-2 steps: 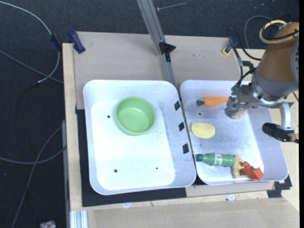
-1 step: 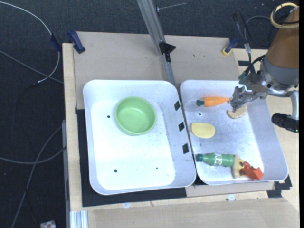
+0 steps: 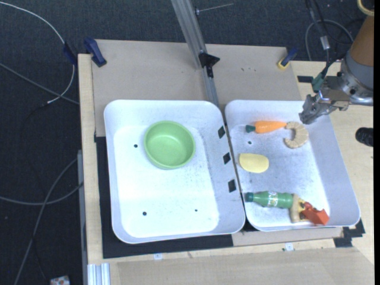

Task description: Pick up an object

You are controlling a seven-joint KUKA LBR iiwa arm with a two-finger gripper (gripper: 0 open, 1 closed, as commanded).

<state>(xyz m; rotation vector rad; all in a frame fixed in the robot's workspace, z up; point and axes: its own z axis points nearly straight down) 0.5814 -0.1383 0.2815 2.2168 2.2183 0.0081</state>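
Camera view: gripper (image 3: 311,110) hovers above right bin (image 3: 341,159), near curved biscuit piece (image 3: 295,136) beside carrot (image 3: 268,126). Finger spread: cannot tell. Approach step; next, descend onto target.

The two bins (image 3: 160,227) are looking like smooth white plastic, a bit shiny, with small dark specks on them. The green bowl (image 3: 170,144) is looking like smooth plastic too. The carrot (image 3: 268,126), the yellow toy (image 3: 254,162) and the bottle (image 3: 272,199) are looking like plastic toys. The bench (image 3: 154,70) is looking like flat, dull wood. The floor (image 3: 35,129) is looking like rough dark carpet. The pole (image 3: 187,16) is shining like metal.
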